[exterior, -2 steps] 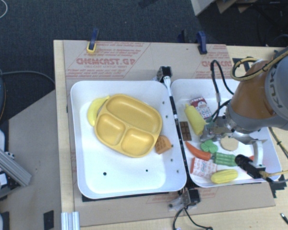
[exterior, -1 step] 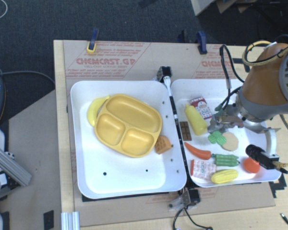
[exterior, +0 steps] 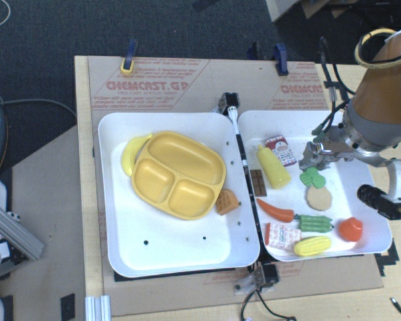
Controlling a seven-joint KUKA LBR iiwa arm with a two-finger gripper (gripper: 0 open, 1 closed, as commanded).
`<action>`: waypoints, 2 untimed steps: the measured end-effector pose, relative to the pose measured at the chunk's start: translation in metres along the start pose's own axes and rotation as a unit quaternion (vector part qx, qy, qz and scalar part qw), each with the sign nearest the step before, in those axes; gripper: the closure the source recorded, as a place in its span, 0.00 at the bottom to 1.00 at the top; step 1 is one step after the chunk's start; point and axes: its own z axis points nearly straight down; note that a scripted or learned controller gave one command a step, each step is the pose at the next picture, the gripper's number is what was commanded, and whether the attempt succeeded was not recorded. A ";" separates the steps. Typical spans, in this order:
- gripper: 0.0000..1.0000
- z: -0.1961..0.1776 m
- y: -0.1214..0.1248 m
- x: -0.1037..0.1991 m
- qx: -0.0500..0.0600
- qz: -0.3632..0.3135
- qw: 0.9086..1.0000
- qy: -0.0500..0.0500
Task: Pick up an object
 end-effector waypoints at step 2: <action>1.00 -0.010 0.030 0.048 0.002 -0.002 1.000 0.001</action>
